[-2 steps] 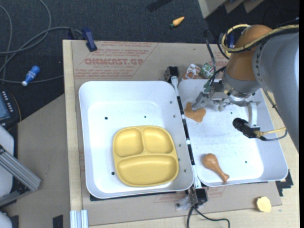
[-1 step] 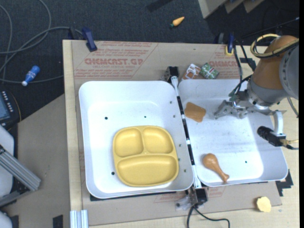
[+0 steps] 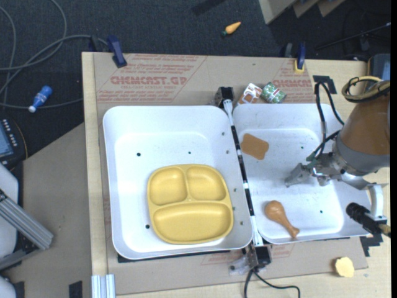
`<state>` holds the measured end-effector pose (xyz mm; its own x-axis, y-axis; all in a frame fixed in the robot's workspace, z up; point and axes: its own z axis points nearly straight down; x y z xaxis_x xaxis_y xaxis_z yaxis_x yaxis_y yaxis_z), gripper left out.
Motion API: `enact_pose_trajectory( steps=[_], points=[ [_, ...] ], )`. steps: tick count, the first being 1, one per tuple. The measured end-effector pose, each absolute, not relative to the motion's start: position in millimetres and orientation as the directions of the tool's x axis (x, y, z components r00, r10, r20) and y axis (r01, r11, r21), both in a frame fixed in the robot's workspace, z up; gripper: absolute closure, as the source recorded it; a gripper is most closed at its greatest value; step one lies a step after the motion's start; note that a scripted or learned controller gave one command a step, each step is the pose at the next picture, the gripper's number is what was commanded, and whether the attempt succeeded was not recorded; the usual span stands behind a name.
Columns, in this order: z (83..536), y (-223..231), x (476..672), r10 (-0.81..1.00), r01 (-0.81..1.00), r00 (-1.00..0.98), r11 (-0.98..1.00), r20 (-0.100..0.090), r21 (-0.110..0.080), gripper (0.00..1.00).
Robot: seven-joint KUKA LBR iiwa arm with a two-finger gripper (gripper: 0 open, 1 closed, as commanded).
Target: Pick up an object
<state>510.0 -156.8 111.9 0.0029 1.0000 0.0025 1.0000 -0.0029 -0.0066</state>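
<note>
The task looks to be at its early part, because nothing is lifted yet. The gripper (image 3: 296, 177) is low inside the right bin (image 3: 291, 120), over bare white floor near the middle of that bin, and its two fingers seem spread apart with nothing between them (they are small and grey in this view, so I say this with some care). Two things in this bin could be picked. A flat brown piece like a slice of toast (image 3: 254, 146) lies near the bin's left wall, up and to the left of the gripper and apart from it. A toy chicken drumstick (image 3: 281, 218) lies near the front of the bin, below the gripper and also apart from it. The left bin (image 3: 124, 129) holds a yellow divided plate (image 3: 189, 203), which is farther from the arm. In my judgement all the real work is left: to move over one object, go down, close on it and raise it.
</note>
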Motion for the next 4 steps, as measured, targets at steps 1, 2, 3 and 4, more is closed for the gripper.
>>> enact_pose_trajectory(
  steps=[1, 2, 3, 4],
  points=[
    [82.6, -96.3, 492.8, 1.0, 1.0, -0.005, 0.005, 0.005, -0.006, 0.0],
    [84.2, -94.3, 478.0, 1.0, 1.0, 0.0, 0.0, 0.002, -0.004, 0.0],
    [84.2, -96.8, 478.8, 1.0, 1.0, 0.0, 0.0, 0.001, -0.001, 0.0],
    [84.2, -90.8, 479.0, 1.0, 1.0, -0.001, 0.001, 0.002, -0.001, 0.0]
  ],
)
